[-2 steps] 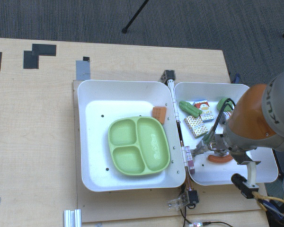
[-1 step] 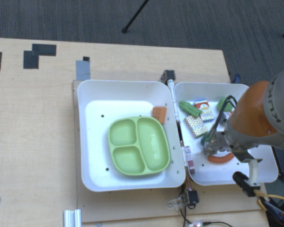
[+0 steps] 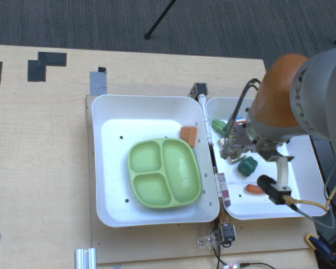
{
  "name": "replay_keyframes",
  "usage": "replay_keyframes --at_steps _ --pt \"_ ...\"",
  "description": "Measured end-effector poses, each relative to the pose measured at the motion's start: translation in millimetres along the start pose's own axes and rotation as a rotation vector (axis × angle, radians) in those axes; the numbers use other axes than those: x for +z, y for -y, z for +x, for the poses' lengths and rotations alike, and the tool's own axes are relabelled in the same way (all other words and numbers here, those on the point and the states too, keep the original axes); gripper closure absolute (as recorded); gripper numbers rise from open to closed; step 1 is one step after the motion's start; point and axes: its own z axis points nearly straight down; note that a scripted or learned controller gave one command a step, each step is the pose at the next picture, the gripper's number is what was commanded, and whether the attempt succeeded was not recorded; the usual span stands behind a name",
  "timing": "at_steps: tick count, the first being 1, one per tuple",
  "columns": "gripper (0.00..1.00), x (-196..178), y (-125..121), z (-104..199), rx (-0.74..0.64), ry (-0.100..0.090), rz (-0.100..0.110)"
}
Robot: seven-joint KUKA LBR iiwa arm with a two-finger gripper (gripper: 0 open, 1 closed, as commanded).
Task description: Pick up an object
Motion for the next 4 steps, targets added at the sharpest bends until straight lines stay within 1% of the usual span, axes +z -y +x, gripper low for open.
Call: replay_keyframes --at_steps 1,2,3,4 --pt "0.00 0.3 0.4 -0.7 0.000 0.001 0.001" --pt "0.00 0.4 0.4 -0.7 0.000 0.001 0.001" --pt "0.00 36.8 -0.5 -29.5 -0.010 -0.015 -0.008" --pt "1.00 30.1 -1.9 -10.7 -0.034 -0.043 -0.002"
